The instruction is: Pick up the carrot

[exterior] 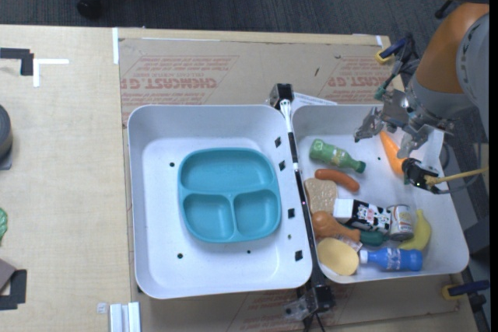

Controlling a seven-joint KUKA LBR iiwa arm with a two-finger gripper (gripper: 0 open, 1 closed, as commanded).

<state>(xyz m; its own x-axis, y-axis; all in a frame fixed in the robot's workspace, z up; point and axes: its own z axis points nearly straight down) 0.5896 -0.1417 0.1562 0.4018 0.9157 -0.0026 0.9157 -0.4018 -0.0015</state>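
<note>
my hand sits at the upper right of the frame, over the far right part of the right bin, with my grey arm and its orange band rising off toward the right edge. my two fingers are spread apart, one dark fingertip at the left and the other at the right, and the carrot lies in the gap between them as an orange sliver pointing down and to the right; whether the fingers actually press on it is hard to tell from this slant, so i'd say they straddle it rather than clamp it. just left of the carrot a green bottle lies on its side, and below that a sausage and a slice of bread. lower in the same bin are a black and white carton, a banana by the right wall, a blue bottle and a pale yellow round piece near the bottom edge. the left bin holds a teal divided plate. both bins rest on the desk over a sheet of cardboard.
</note>
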